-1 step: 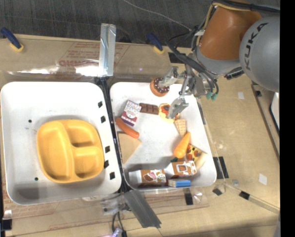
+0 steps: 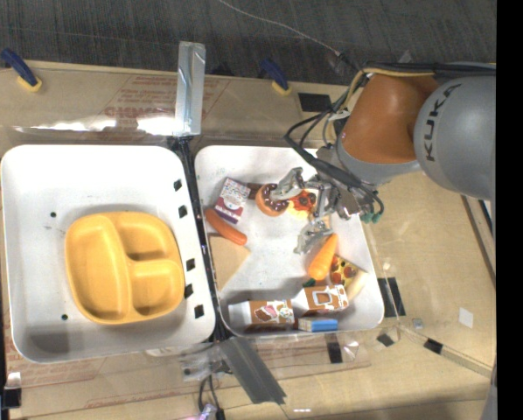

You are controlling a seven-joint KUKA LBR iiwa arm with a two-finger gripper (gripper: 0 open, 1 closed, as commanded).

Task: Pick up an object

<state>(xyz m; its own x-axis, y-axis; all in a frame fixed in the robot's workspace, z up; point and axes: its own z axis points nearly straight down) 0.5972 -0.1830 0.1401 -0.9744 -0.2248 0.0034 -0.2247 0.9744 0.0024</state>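
Gripper (image 2: 312, 206) sits mid right bin (image 2: 270, 269), above carrot (image 2: 322, 256), beside donut (image 2: 270, 199); finger state unclear.

You're looking at a tan worktop (image 2: 436, 269) carrying two white bins side by side: left bin (image 2: 21, 234), right bin (image 2: 270, 160).
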